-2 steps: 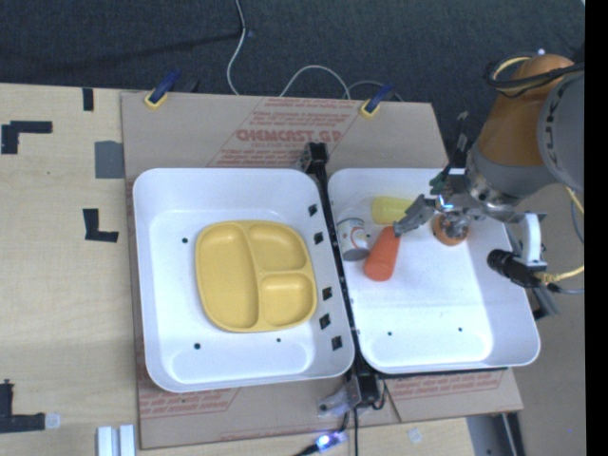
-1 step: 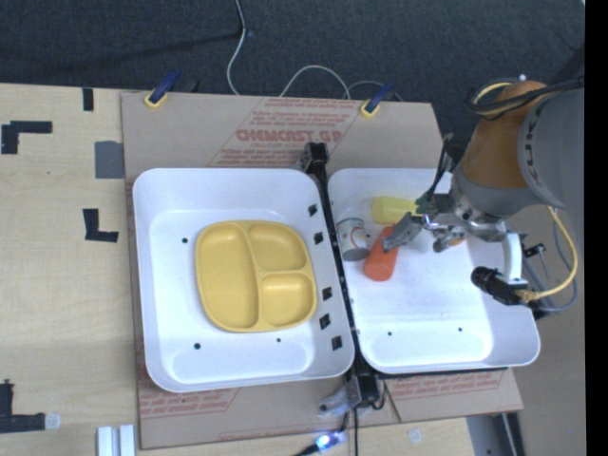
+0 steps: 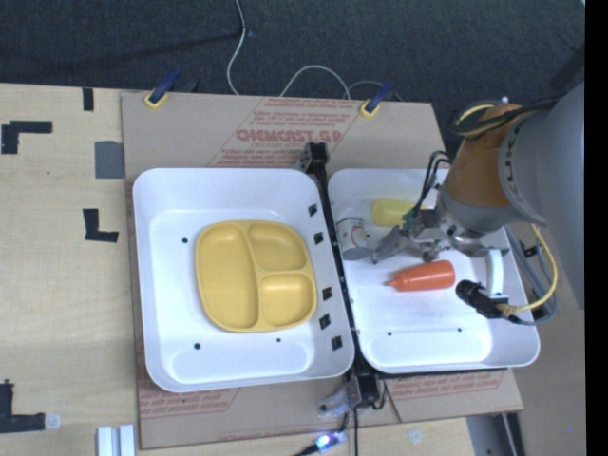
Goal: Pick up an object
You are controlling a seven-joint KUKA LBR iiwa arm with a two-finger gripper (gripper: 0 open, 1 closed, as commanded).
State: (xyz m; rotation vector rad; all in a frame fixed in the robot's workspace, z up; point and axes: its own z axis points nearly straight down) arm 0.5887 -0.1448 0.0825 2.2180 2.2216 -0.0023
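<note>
Over the right bin (image 3: 513, 350), the arm's claw (image 3: 382, 248) hangs low beside an orange carrot (image 3: 423, 276).
Whether the claw is wide or narrow cannot be told; nothing shows in its grip. The carrot lies on the bin floor just below and right of the claw, and a yellow piece (image 3: 391, 211) rests above it near the bin's back. A yellow divided plate (image 3: 255, 275) sits in the left bin (image 3: 161, 207).

Smooth, glossy white plastic bins (image 3: 161, 255); matt yellow plastic divided plate (image 3: 255, 275); printed brown cardboard sheet (image 3: 209, 136); pale wood-look counter (image 3: 57, 283).
</note>
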